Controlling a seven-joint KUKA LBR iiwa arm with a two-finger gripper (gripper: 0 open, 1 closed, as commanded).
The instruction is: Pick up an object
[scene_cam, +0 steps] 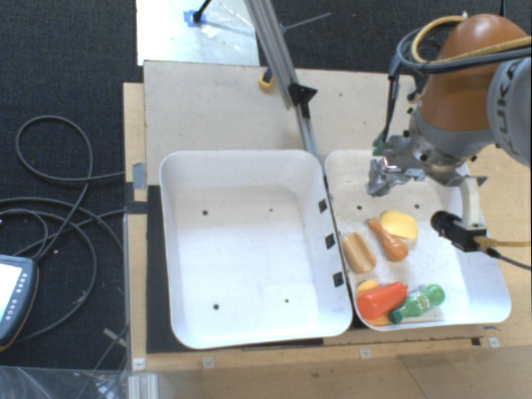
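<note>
The tool (381, 178) hangs over the far part of the right bin (490, 302); I cannot tell its state. Nearer in that bin lie a yellow piece (400, 223), carrot (388, 240), bread roll (358, 252), red pepper (381, 298) and green bottle (418, 302)

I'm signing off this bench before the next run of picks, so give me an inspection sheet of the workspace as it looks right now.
Surface: bench bears two white bins side by side; left bin, right bin.
Job's things: all in the right bin: bread roll, carrot resting against a yellow lemon, red pepper, green bottle lying on its side.
Clutter: blue tape on the clear sheet behind the bench.
Grippers: gripper above the right bin's far end, apart from the food.
Cables: black loops on the floor at left; yellow and black hoses on the arm.
Surroundings: tablet at left; metal pole.
</note>
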